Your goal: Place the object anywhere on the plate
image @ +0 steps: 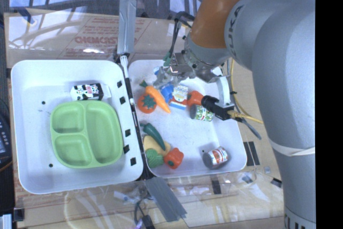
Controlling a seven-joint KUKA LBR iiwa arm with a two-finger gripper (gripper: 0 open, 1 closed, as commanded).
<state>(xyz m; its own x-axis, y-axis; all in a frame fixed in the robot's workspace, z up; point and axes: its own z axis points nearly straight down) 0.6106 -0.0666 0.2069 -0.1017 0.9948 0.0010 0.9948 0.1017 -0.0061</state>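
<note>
So the big grey KUKA arm (273,61) takes up most of the right side, orange band up top, bent down into the right-hand white bin (236,139). Its gripper (170,73) sits low over the far end of that bin, and honestly I can't tell whether it's open or closed from this angle, it's just a clump of metal bits.

Off to the gripper's left is the other white bin (27,115), and in it the green divided plate (86,133), well away from the gripper and closer to the camera. A little black-and-white cow-print carton (87,91) lies just beyond the plate's far edge.

Everything else is toy food in the same bin as the gripper. Right below the gripper there's a carrot (158,98) lying against an orange tomato-looking thing (146,104), and a blue-and-white packet (174,95) just beside them. A green-labelled can (202,113) is a bit further out to the right. Further toward the camera are a dark green pepper or cucumber thing (151,131), a yellow piece (154,143), a small red pepper (173,158) and a red-labelled tin (216,156) on its side, well apart from the gripper.
</note>
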